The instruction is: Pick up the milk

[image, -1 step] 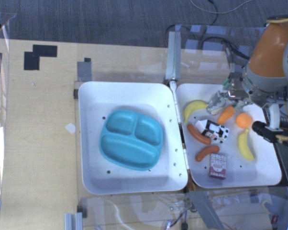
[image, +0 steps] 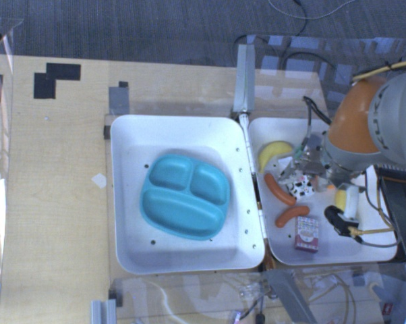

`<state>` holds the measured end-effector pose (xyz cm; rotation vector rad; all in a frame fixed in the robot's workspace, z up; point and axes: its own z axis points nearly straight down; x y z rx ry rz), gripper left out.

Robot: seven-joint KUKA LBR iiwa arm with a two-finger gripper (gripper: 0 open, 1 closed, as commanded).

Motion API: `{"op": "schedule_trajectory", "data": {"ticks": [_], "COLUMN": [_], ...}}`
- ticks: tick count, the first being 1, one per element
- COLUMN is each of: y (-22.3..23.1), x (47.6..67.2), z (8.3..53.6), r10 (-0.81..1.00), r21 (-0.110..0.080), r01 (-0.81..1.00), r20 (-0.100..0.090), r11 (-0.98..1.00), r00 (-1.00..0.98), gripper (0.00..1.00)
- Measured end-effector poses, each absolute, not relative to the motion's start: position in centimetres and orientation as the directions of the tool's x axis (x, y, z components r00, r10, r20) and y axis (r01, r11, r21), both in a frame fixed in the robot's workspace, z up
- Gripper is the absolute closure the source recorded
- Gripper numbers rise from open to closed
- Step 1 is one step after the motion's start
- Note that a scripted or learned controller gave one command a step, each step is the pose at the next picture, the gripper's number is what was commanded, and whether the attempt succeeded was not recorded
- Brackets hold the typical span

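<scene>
Two sausages flank the small black-and-white cow-patterned milk carton (image: 300, 187), so the end effector (image: 304, 167), grip state unclear, should descend centred.

Cow-patterned milk (image: 301, 187), apparently tilted, right bin (image: 365, 252).

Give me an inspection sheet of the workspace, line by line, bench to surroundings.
Surface: wooden bench with two white bins, left bin and right bin.
Job's things: milk carton, cow-patterned, in the right bin, directly under the arm's wrist.
Clutter: blue divided plate in the left bin; banana, two sausages, small red box in the right bin.
Hand: hand low over the milk; grasp not visible.
Cables: black cable on the floor; yellow wire across the right bin.
Surroundings: grey carpet; black tape marks on the bench.
</scene>
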<state>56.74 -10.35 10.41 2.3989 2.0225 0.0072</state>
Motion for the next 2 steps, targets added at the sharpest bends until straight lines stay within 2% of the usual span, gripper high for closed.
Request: {"op": "schedule_trajectory", "data": {"ticks": [1,2], "y": [-10.3,-9.9], "x": [56.9,61.8], "z": [11.4,21.9], "r10": [0.985,0.919], "r21": [0.008,0.005], "r01": [0.985,0.919], "r20": [0.002,0.001], "r11": [-0.170,-0.394], "r00": [0.170,0.394], "gripper": [1.00,1.00]}}
